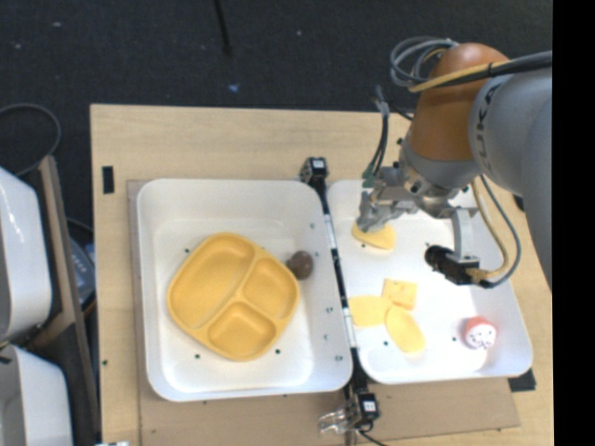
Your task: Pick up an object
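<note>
Pick in progress, nothing lifted: pincer (pixel 376 219), finger state cannot be told, poised over yellow piece (pixel 376 239) at 11 o'clock in right bin (pixel 507 365); 3 yellow pieces (pixel 390 311) toward 6 o'clock; grasp and lift remaining.

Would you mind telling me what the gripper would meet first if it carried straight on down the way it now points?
Most likely the yellow piece in the right bin: the gripper points down right over it. From this slanted view I cannot tell whether it is already touching.
</note>
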Action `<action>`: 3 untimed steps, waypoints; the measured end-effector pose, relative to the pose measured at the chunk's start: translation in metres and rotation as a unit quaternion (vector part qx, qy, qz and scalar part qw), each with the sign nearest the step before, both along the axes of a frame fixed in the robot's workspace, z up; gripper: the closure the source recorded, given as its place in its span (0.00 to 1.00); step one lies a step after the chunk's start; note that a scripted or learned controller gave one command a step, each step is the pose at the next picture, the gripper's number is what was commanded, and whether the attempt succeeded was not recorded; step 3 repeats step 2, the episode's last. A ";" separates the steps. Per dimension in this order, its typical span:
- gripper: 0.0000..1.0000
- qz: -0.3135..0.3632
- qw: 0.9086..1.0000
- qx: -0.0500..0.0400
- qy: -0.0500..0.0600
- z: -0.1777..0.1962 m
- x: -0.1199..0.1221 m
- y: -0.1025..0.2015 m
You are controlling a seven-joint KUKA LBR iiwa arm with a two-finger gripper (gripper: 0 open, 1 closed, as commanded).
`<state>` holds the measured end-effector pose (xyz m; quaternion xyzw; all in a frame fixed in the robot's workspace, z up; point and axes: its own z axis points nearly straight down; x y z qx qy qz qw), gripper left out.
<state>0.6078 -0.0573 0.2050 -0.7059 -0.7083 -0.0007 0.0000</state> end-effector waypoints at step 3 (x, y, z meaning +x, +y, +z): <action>1.00 0.000 1.000 0.000 0.000 0.010 -0.033 0.110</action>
